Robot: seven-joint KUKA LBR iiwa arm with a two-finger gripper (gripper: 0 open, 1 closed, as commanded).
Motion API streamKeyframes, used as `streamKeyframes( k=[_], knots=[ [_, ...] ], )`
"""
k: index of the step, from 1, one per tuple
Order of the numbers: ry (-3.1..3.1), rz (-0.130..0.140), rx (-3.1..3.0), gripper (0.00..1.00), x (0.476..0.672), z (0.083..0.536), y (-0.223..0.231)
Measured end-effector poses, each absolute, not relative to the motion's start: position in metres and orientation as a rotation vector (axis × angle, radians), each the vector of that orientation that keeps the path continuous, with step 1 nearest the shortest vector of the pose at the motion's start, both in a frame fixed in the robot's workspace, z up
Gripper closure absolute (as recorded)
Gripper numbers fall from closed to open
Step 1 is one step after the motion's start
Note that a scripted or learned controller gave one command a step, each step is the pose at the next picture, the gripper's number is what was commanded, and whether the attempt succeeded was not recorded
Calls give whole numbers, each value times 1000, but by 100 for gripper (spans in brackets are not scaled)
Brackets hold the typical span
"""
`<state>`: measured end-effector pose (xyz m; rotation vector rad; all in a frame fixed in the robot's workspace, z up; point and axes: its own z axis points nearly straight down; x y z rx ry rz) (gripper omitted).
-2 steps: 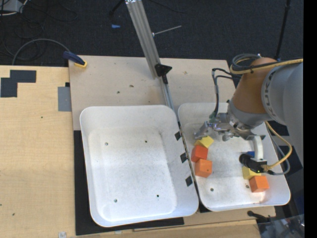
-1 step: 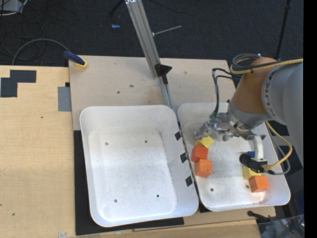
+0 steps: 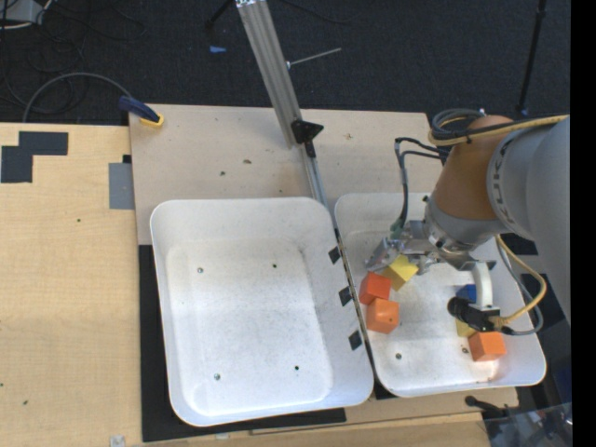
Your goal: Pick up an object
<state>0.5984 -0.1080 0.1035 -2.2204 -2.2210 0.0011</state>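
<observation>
You can see the gripper (image 3: pixel 402 255) low in the right bin (image 3: pixel 438 385), right by a yellow block (image 3: pixel 404 271) with 2 orange blocks (image 3: pixel 379 302) just below it, but you cannot tell if it grips anything.

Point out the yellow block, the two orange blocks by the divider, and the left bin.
yellow block (image 3: pixel 403 270): camera view, its top face.
upper orange block (image 3: pixel 376 288): camera view, its top face.
lower orange block (image 3: pixel 383 317): camera view, its top face.
left bin (image 3: pixel 242 324): camera view, bare floor.
</observation>
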Motion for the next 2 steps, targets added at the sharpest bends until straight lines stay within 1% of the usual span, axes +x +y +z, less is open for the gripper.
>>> streamKeyframes(
  k=[1,2],
  knots=[
    [-2219,5,-2216,100,598,111,-108],
    [-2230,-9,-2214,100,597,195,-30]
  ],
)
